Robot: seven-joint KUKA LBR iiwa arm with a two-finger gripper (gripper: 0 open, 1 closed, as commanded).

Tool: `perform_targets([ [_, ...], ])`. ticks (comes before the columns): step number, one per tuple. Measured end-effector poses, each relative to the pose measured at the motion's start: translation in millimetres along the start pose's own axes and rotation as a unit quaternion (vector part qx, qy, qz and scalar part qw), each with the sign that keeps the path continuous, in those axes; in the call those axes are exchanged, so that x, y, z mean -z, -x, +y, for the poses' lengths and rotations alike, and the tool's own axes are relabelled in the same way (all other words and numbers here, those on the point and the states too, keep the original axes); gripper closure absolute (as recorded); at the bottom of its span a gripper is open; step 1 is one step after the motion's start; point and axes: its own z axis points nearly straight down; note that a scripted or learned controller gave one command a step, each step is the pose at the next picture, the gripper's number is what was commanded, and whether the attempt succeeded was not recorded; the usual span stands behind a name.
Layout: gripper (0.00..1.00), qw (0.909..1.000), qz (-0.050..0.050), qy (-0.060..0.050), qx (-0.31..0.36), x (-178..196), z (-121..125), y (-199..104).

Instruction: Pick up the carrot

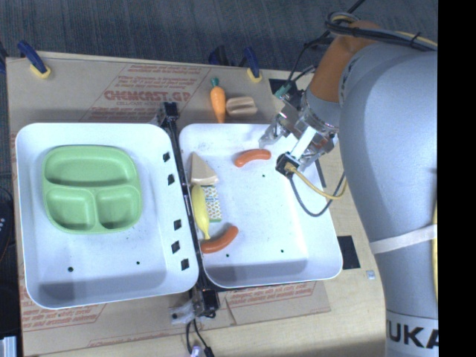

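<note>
The carrot [217,103], orange with a green top, lies on the cardboard just behind the right bin's [320,251] back rim, pointing toward the bin. My gripper [277,149] hangs over the bin's back right part, to the right of the carrot and nearer the front. Its fingers [269,135] stand apart, open, with nothing between them. A red sausage [253,157] lies just left of the fingertips.
A small tan bun [240,107] sits beside the carrot. In the right bin lie a sandwich wedge [201,169], a banana [199,208], a striped piece [213,203] and a second sausage [220,239]. A green divided plate [91,188] rests in the left bin [30,274].
</note>
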Motion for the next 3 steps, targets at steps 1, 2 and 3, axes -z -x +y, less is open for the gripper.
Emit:
perform_targets([
  [1,0.0,0.9844,0.0,-0.002,-0.176,-69.3,-37.1,46.8],
  [2,0.0,0.9934,0.0,-0.001,-0.115,-69.5,-66.4,97.7],
  [3,0.0,0.9627,0.0,-0.001,-0.27,-14.9,-51.7,87.5],
])
